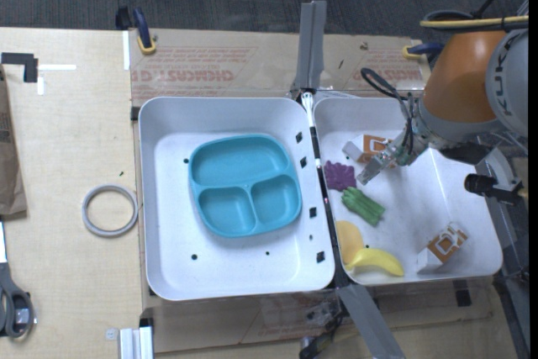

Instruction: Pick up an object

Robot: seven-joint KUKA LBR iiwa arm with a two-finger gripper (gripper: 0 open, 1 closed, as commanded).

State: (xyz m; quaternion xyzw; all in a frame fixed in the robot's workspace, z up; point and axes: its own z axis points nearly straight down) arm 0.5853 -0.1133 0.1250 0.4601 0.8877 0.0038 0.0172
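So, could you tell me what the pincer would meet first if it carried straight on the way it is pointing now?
The pincer points down and toward the divider in the right bin. Carried on, it would probably meet the purple toy first, with the green toy close beside that line; depth is hard to judge from above.

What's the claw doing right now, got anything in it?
Claw: cannot be told. It hangs over the right bin, near the purple piece and green piece; nothing visibly between it.
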